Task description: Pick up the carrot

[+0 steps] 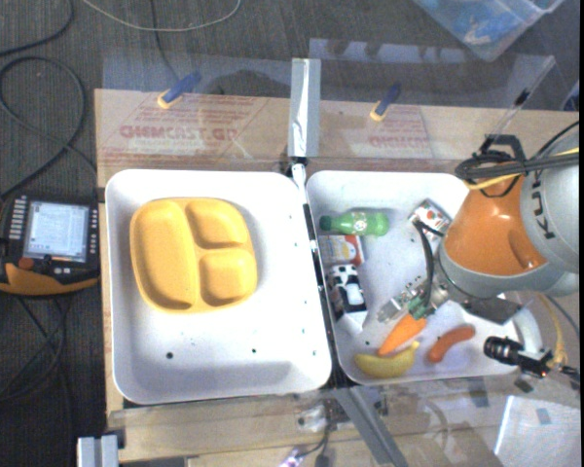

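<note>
Task stage: by my reading, the grasp is at hand and the lift remains; the carrot (402,335) lies on the right bin (389,197) floor.
Near edge: a smooth curved yellow banana (386,362) touches the carrot's tip; an orange sausage-shaped piece (450,342) lies just beside.
Carrot: tapered, matte orange, with a green top.
Tool (415,298): metallic, at the carrot's green end; its opening and any hold cannot be told.
Middle: glossy green bottle (356,224), printed cartons.
Left bin (175,358): yellow three-compartment tray (194,252), smooth moulded plastic.
Far: brown cardboard (190,129) on the surface.
</note>
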Robot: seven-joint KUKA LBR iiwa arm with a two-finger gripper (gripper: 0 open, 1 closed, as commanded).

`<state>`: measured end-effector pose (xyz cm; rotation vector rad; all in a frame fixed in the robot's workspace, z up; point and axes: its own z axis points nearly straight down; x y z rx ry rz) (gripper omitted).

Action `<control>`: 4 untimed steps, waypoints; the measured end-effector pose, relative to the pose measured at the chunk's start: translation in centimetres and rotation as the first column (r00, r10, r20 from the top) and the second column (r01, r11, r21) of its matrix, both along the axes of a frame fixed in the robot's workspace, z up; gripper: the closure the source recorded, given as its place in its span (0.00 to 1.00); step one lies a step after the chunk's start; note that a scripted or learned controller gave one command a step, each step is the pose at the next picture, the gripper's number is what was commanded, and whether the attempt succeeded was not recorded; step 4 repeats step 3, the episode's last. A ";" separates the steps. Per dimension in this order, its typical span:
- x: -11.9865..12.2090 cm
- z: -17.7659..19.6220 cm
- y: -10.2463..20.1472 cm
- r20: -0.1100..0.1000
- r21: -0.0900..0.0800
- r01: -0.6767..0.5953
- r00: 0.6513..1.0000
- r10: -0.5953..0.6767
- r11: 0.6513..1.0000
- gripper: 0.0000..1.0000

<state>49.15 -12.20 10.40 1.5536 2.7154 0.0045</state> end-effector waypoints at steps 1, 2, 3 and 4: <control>0.0 0.0 0.0 0.000 0.000 0.000 1.000 0.000 1.000 0.00; 3.4 -1.4 0.6 -0.006 0.002 -0.063 0.998 0.063 0.998 0.00; 1.4 -1.3 -3.3 0.006 -0.004 -0.209 0.978 0.209 0.978 0.00; 1.4 -1.3 -3.3 0.006 -0.004 -0.209 0.978 0.209 0.978 0.00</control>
